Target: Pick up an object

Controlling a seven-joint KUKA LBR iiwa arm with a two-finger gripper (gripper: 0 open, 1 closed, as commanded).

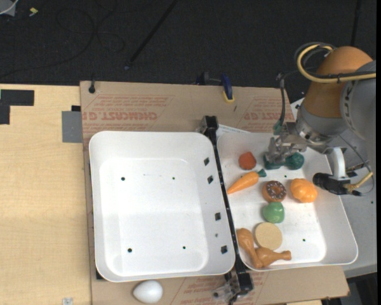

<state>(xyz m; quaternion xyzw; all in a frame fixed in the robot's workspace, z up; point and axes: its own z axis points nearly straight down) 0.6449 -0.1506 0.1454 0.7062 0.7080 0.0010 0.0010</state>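
Note:
My gripper (279,152) is low over the far part of the right bin (343,246). It sits right at a dark teal object (295,161), whose left part lies under the gripper. A red tomato (246,161) lies just left of the gripper. Nearer the camera lie an orange carrot (244,183), a brown doughnut (274,190) and an orange fruit (303,190).
Toward the front of the right bin are a green round piece (273,212), a beige disc (267,236) and two drumsticks (264,254). The left bin (108,202) stands beside it. A white egg (147,291) lies on the cardboard in front of the left bin.

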